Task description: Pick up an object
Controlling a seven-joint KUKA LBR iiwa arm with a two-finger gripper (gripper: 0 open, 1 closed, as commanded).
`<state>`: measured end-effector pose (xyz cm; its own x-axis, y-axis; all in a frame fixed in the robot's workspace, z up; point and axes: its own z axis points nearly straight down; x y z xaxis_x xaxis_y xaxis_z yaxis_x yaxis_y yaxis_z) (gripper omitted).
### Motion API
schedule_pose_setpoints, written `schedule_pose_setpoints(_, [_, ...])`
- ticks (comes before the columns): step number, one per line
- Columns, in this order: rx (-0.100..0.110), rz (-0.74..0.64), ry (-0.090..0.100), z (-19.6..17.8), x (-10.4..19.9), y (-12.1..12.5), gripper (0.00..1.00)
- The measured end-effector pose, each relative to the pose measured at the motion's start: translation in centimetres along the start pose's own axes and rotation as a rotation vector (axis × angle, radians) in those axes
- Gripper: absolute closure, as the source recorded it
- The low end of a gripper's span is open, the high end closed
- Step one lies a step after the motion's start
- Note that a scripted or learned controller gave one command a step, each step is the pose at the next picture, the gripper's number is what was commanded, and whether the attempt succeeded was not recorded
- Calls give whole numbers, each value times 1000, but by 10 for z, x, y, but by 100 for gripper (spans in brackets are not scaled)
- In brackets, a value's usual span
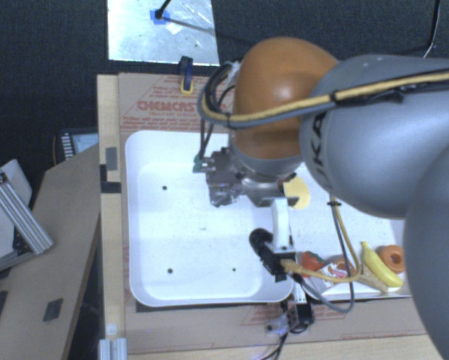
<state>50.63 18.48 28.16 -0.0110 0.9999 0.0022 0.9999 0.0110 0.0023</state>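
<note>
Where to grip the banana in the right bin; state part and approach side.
Grip the banana across its middle, coming from above. It lies flat on the bin floor, its long curved body narrow enough for the jaws; the orange piece beside it crowds one side.

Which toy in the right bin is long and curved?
The yellow plastic banana. It is long and curved; the orange round piece beside it is short and round.

The arm (374, 133) hides most of the right bin (389, 287) at the frame's right; the banana (381, 267) peeks out.
</note>
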Motion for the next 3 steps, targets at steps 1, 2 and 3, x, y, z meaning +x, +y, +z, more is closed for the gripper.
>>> schedule_pose_setpoints(1, [0, 2, -1, -11, -4, 0, 100])
schedule_pose_setpoints(2, [0, -5, -1, -22, -4, 1, 100])
schedule_pose_setpoints(3, [-1, -13, 0, -32, -4, 1, 100])
